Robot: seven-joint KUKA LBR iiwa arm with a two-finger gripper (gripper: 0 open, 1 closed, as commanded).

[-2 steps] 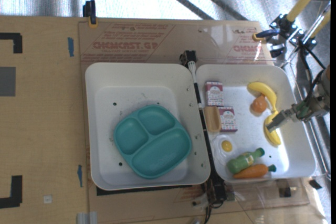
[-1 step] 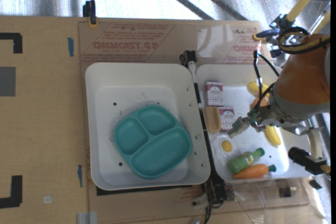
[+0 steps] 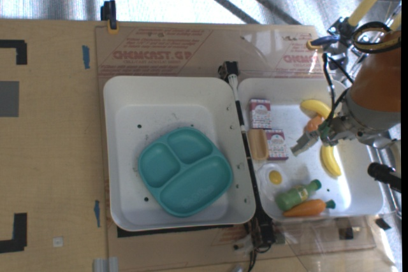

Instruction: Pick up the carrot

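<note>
The carrot lies flat along the near wall of the right bin, stem end pointing right, and a green bottle sits touching it just behind. That is the tricky part. The end effector hangs higher up the bin, beside a banana, with another banana and something orange next to it; whether its fingers are spread or pressed together I cannot tell from this slant. Nothing is visibly pinched.

To do this well, the arm needs to travel toward the near wall and come down over the carrot's thicker middle, closing across its width, not along it. The bottle crowds one side and the bin wall the other, so a slightly off approach likely nudges the bottle or jams on the rim. The left bin, with its teal divided plate, plays no part.
</note>
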